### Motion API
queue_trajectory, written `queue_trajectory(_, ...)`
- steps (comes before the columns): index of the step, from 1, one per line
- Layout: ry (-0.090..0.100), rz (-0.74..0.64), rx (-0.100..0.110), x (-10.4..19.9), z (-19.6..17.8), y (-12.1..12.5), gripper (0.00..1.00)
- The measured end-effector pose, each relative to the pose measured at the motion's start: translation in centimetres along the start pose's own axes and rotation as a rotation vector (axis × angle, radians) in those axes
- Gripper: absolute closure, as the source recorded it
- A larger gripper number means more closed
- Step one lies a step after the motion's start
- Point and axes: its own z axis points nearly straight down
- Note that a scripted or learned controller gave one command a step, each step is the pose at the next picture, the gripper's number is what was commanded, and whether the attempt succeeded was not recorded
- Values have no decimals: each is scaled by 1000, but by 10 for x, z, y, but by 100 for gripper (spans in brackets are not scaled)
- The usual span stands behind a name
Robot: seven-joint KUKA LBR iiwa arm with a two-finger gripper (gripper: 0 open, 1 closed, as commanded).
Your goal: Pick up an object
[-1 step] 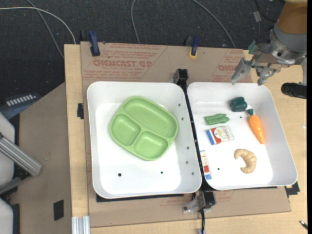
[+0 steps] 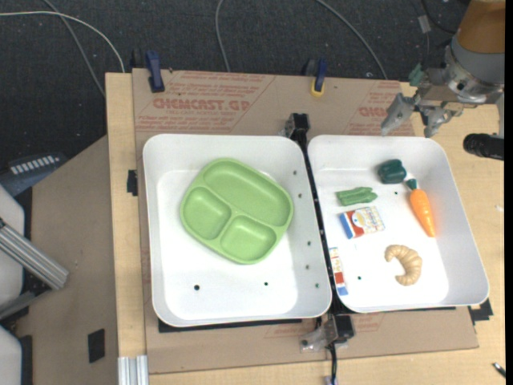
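— Since no one thing is set as the target, which would you go for?

— Any in the right bin [image 2: 457,184]. A carrot [image 2: 422,212] lies by the right wall, a dark green piece [image 2: 391,170] sits at the far end, a light green pod [image 2: 356,196] and a small carton [image 2: 362,221] are nearer the middle, and a croissant [image 2: 405,263] lies toward the near side. Another small card or packet [image 2: 337,268] leans at the left wall.

— And the gripper [image 2: 417,117]?

— It hangs over the bin's far rim, above the cardboard, its fingers spread apart with nothing between them. It is nowhere touching the things yet.

— What could spoil it?

— I'd judge the carrot is risky: it lies close to the wall, so a finger may land on the rim or wedge against the side. Its top nearly touches the dark green piece, so closing there might nudge both. The croissant is curved and could roll out of a pinch. The flat carton and the packet offer little height to catch; the fingers may scrape the floor and close on air.

— The left bin [image 2: 160,215]?

— It has a green divided plate [image 2: 236,210], broad and shallow, hard to pinch except at the rim.
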Motion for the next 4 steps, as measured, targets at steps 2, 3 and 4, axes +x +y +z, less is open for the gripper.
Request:
queue_trajectory(2, 1, 0, 3, 9, 103, 4, 0)
queue_trajectory(3, 0, 0, 3, 7, 145, 3, 0)
queue_trajectory(4, 0, 0, -2, 7, 132, 4, 100)
